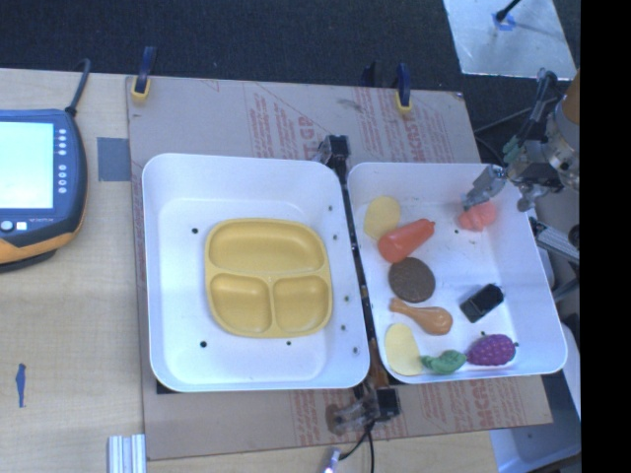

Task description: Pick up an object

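Two shallow white bins are sitting side by side on the worktop, on a cardboard sheet. The left bin is holding one thing: a yellow three-compartment tray, lying flat near the middle.

The right bin is carrying the loose items. A pale yellow piece is lying at the upper left, with an orange-red carrot-like piece touching it just below. A round brown disc is sitting under that, then a tan drumstick shape, then another pale yellow piece at the bottom left. A green item and a purple grape cluster are lying along the bottom edge. A black block is resting right of the disc, apart from it. A pink-salmon object is sitting near the bin's upper right.

The arm is reaching in from the right, wrist angled down toward the bin's upper right corner. The tool is hanging right at the pink-salmon object, its grey fingers seeming to touch the top of it; the view is too blurry here, so open or closed cannot be told, nor whether the object is gripped.

A teach pendant is lying on the worktop left of the bins.
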Tool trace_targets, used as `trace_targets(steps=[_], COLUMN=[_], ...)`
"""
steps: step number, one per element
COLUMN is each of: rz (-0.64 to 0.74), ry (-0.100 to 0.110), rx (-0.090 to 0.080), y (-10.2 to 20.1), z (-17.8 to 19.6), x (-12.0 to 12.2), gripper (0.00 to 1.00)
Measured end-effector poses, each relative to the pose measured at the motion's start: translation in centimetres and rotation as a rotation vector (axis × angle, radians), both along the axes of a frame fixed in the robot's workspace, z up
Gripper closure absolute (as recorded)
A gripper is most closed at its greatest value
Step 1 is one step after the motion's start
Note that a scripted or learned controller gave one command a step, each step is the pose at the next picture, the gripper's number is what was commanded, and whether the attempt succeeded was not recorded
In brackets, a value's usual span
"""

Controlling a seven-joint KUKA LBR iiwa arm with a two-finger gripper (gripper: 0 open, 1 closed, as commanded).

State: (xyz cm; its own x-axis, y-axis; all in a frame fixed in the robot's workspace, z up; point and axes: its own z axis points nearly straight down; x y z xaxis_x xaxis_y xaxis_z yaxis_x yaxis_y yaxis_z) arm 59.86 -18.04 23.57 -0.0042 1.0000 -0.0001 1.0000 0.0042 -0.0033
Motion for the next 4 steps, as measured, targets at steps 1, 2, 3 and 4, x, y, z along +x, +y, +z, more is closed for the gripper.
trace_targets(steps=[1, 2, 3, 4], rz=[0.001, 0.001, -0.001, 0.000], ry=[0.003, 0.001, -0.002, 0.001], rx=[0.001, -0.001, 0.001, -0.001], y=[6.5, 5.7, 10.1, 11.8], z=[-9.1, -9.9, -3.6, -4.4], x=[5.3, -1.2, 5.8, -4.7], gripper=[0.00, 0.00, 0.00, 0.00])
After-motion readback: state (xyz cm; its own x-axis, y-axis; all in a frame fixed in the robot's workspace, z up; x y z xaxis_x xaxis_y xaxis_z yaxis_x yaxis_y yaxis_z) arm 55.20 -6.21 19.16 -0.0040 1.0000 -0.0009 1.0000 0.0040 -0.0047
